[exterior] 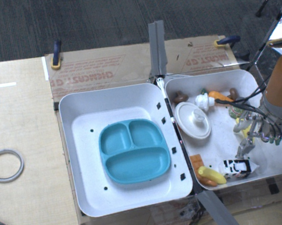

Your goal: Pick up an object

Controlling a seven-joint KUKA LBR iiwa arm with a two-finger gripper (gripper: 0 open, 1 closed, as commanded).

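Gripper is low in the right bin, fingers pointing down-left toward the bin floor; they look slightly apart with nothing between them, though cables clutter that spot so it's not crisp. Closest candidate is the black-and-white object lying flat just below-left of the tips, long axis roughly left-right along the bin's near wall. Just beyond it, further left, sits a yellow banana-like toy on an orange piece, angled diagonally. White lid is up-left of the gripper, well apart, with small toys behind it along the far wall: brown piece, white-and-orange item. Left bin holds a teal divided plate, far from the gripper. My call: a short drop down-left lands on the black-and-white object, and the jaws should close across its short side.
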